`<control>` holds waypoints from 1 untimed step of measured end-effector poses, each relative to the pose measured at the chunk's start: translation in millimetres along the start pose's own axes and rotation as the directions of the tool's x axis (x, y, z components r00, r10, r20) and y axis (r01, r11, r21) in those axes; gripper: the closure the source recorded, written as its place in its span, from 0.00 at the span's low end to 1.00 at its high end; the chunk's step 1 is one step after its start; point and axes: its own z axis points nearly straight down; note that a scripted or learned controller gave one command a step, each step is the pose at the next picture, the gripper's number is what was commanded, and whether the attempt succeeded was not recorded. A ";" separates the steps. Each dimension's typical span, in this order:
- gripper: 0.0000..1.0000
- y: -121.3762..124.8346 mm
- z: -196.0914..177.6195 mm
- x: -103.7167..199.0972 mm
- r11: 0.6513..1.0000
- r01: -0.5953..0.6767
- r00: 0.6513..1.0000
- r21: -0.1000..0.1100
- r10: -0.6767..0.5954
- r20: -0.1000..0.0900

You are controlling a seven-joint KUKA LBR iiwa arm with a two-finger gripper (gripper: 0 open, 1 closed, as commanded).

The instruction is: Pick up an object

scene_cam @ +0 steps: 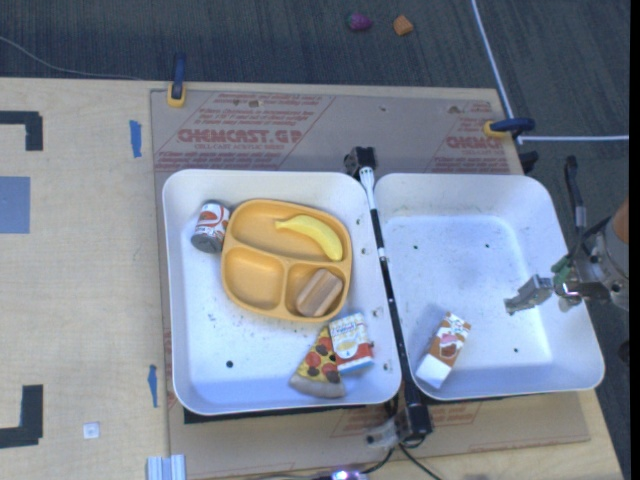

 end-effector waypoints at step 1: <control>0.00 0.1 67.1 50.2 1.000 0.001 1.000 -0.001 -0.001 0.000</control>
